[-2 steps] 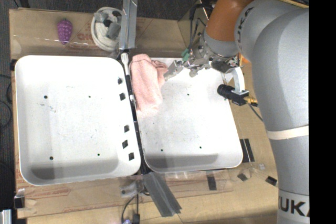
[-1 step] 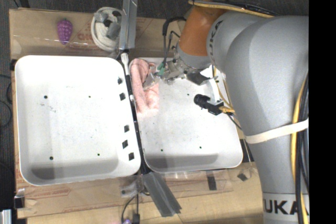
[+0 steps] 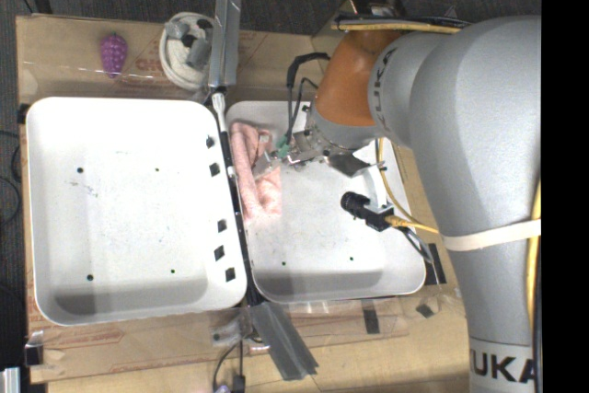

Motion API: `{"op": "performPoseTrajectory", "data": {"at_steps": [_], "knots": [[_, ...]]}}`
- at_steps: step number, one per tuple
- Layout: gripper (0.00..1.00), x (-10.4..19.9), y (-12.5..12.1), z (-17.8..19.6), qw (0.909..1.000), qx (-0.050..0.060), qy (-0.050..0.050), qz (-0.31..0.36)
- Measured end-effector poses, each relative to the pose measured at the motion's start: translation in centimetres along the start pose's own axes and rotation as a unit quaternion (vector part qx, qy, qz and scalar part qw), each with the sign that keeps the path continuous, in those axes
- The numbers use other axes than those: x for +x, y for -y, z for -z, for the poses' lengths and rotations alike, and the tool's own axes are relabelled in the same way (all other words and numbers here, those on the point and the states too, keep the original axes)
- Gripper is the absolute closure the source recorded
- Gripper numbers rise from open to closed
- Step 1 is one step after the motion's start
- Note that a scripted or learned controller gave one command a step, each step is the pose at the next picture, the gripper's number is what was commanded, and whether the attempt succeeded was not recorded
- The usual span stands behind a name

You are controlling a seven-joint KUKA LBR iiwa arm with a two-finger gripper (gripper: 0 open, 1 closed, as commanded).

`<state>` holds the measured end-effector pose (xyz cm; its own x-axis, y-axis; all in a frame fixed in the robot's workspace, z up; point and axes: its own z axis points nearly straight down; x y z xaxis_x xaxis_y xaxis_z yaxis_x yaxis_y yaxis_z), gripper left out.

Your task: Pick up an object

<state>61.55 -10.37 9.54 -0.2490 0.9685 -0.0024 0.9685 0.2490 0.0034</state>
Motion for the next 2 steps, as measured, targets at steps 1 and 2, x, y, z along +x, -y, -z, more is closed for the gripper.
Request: {"op": "performPoseTrajectory", "data": {"at_steps": [1, 2], "knots": [[0.0, -0.8, -3.9, -0.1, 1.0, 0.001, -0.001, 0.009], [0.0, 0.4, 2.4, -0.2, 1.0, 0.002, -0.001, -0.003]]}}
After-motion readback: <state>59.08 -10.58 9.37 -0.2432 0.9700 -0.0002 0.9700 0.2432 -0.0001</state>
